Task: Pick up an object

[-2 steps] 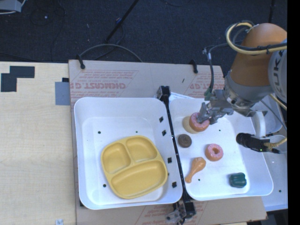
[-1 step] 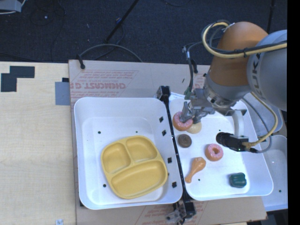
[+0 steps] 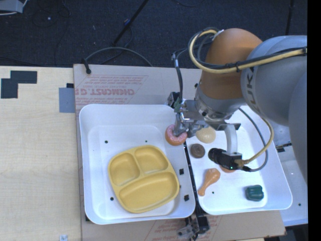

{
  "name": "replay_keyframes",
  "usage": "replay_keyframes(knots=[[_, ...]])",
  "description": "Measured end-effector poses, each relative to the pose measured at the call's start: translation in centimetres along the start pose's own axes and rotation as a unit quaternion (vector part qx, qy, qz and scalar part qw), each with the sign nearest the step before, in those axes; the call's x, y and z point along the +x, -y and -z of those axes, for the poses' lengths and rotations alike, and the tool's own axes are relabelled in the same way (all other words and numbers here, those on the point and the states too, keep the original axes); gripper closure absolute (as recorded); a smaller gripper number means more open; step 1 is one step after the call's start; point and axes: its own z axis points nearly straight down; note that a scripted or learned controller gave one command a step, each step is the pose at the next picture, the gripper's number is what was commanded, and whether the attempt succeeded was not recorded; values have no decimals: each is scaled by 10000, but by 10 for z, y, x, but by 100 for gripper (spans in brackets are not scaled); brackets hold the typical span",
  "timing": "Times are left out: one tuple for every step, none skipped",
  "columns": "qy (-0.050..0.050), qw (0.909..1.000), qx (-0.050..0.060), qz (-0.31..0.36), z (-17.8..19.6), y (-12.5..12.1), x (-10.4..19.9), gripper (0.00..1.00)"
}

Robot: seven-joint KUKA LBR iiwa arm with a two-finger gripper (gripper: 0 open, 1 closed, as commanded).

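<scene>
The hand (image 3: 181,124) hangs low over the divide between the two bins, metal fingers closed around the pink donut (image 3: 175,135), which sits at the left bin's (image 3: 95,134) right edge, just right of and beyond the yellow divided tray (image 3: 144,178). The grip looks deliberate, ready for lifting.

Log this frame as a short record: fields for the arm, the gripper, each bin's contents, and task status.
arm: reaches in from the right, over the seam between the bins
gripper: at the pink donut; hold unclear
left bin: yellow divided tray; donut at its right edge
right bin: cream round piece, brown cookie, orange drumstick, green item
task status: no lift can be confirmed
</scene>
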Motion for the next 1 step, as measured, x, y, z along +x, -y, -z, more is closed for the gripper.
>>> replay_keyframes(knots=[[3,10000,7,0,-16,14,51,100]])
